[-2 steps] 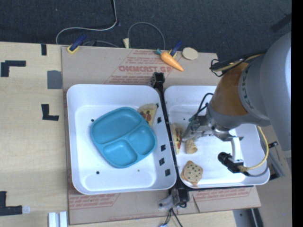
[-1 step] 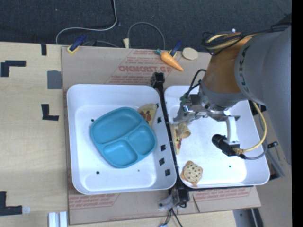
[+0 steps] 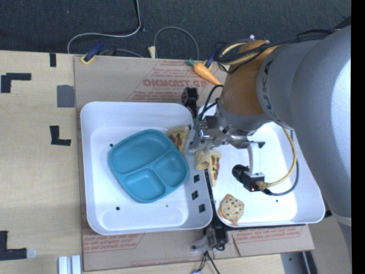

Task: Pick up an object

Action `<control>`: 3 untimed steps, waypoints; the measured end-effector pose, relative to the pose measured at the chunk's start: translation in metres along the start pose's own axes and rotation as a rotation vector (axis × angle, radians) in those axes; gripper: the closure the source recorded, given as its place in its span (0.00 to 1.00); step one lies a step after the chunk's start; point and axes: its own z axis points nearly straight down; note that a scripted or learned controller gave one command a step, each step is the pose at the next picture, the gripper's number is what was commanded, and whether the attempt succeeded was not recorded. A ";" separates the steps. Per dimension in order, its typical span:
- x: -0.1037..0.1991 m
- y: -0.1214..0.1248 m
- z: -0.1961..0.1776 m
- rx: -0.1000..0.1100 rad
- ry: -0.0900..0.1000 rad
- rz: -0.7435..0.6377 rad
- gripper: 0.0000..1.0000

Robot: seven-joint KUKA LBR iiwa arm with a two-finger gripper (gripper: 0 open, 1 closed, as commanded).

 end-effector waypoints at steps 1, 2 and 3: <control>0.057 0.003 -0.018 -0.001 0.000 0.000 1.00; 0.032 -0.066 0.006 0.008 -0.003 0.010 1.00; 0.036 -0.070 -0.050 -0.005 -0.002 0.005 1.00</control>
